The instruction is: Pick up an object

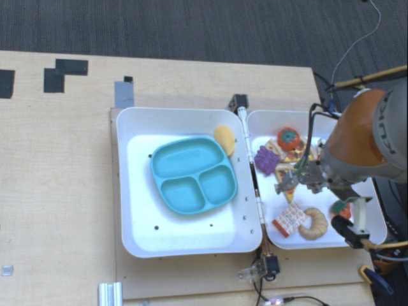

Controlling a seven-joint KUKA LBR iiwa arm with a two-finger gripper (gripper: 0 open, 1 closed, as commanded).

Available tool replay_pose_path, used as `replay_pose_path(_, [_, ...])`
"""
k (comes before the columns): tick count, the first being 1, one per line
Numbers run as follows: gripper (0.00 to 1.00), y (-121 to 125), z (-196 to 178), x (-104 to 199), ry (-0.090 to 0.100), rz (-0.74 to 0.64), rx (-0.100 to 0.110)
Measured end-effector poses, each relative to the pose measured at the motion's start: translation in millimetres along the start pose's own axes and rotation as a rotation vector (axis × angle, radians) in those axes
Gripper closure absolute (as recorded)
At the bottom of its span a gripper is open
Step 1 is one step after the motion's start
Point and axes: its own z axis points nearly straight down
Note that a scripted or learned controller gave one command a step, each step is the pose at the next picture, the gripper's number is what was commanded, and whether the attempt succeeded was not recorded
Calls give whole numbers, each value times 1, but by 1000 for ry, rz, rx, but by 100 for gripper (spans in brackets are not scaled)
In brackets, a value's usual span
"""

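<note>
Seen from above at a slant: a pale wooden desk [57,171] bearing two shallow white bins side by side. In the left bin [137,234], a blue divided plate [192,174] with three compartments, lying tilted; just beside its upper right corner, a yellow lemon-shaped toy [224,139] against the bin's right wall. In the right bin [274,238], a scatter of small toys: a red tomato-like piece [289,137] near the top, a purple grape cluster [266,160] at left, a red-and-white patterned block [290,219] and a tan croissant shape [313,223] touching each other near the bottom. Reaching in from the right, a grey arm with an orange band [354,136], its gripper [288,182] low over the middle of the right bin, among the toys. Cannot tell whether the fingers are apart or together, nor whether anything sits between them.
</note>
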Motion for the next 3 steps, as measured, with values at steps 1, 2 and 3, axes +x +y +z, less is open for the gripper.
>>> replay_pose_path(1, [0,-24,42,-8,-1,7,15])
replay_pose_path(2, [100,-21,31,-8,-2,6,9])
replay_pose_path(3, [0,-21,31,-8,-2,6,9])
